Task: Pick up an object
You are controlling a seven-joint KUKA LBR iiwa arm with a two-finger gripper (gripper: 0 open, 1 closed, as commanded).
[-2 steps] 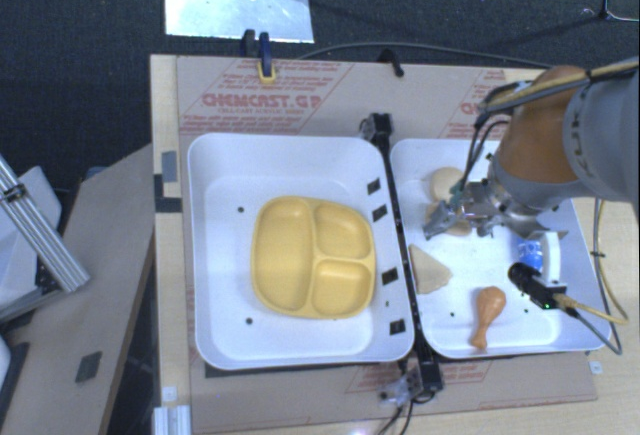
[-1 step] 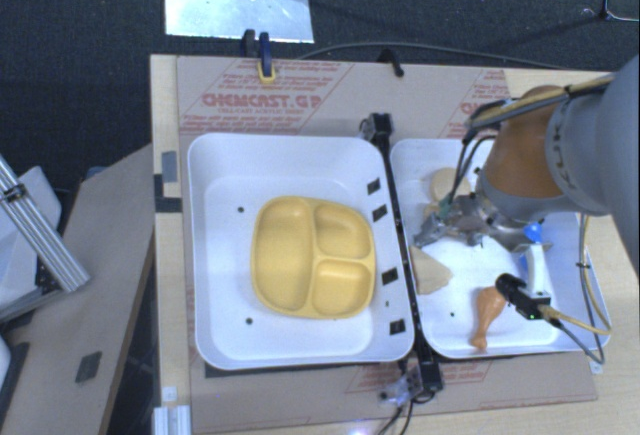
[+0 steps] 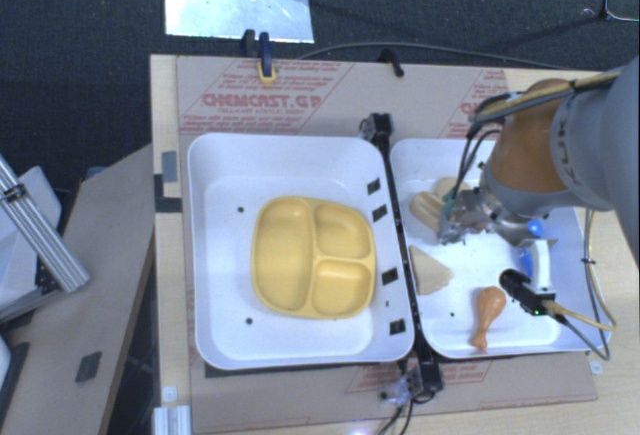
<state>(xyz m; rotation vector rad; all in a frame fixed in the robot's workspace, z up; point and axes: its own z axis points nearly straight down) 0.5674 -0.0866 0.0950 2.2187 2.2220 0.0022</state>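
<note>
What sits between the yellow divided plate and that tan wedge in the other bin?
In the camera view, the two bins' touching walls, edged by a black strip, separate the yellow plate from the tan wedge.

This is a robotics lab or test cell, not a home. The desk point(image 3: 130, 223) is raw board topped with a protective sheet printed "CHEMCAST GP" point(image 3: 262, 101), held by a clamp point(image 3: 264, 56). Two white bins point(image 3: 225, 183) are fixed side by side with black clips. Loose cables point(image 3: 590, 318) trail about, an aluminium extrusion bar point(image 3: 40, 233) lies at the left, and dark carpet point(image 3: 80, 23) covers the floor.
</note>
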